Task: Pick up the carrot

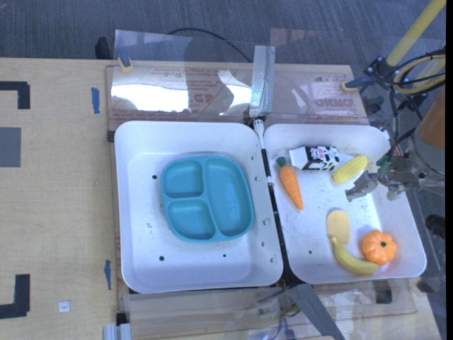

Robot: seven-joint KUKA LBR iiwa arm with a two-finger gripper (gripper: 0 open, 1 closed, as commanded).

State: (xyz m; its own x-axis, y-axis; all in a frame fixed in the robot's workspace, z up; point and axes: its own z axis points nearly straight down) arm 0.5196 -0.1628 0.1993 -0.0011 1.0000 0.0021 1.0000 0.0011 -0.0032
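The small orange plastic carrot with its green top lies slantwise on the floor of the shallow white right-hand bin, close to the wall it shares with the left bin, just beside a black-and-white carton. The end effector hangs over the bin's right side, near a yellow corn cob, apart from the carrot; whether it is released or clenched I cannot tell. This looks like the approach: it must next travel leftward across the bin and come down over the carrot.
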